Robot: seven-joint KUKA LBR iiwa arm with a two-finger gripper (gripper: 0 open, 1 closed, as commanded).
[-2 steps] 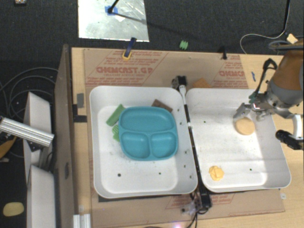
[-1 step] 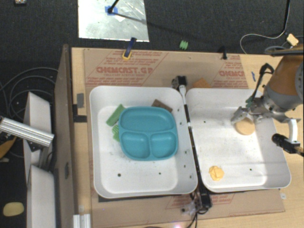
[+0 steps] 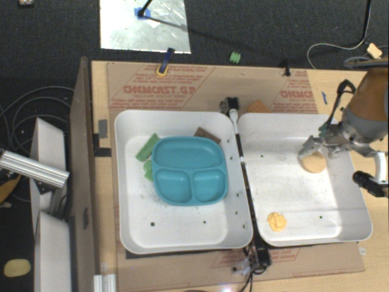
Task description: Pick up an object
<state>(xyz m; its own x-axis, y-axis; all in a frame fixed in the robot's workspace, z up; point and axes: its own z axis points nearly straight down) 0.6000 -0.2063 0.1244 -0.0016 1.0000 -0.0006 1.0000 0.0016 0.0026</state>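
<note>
Tan lump (image 3: 313, 162) in right bin (image 3: 292, 224), upper right part of floor, directly under gripper (image 3: 321, 146). Lies just below and slightly left of fingertips as seen from above; appears touching or nearly so, contact not resolvable. Roughly round, slightly wider than tall in view, so no strong long axis to align with. Jaw state: cannot tell, finger ends blur into lump and wrist body. Lump not visibly between fingers, so not counted as held.

Arm (image 3: 371, 102) enters from right, wrist over bin's right half. Judged step: final approach or closing on lump.

Yellow piece (image 3: 277, 221) low in same bin, near front wall, well apart from gripper. Left bin (image 3: 130, 224) with blue tray (image 3: 188, 170); green piece (image 3: 146, 148) and brown piece (image 3: 206, 134) partly tucked under its edges, far from gripper.

Risk, as judgement: soft-looking lump may squash or slip.
</note>
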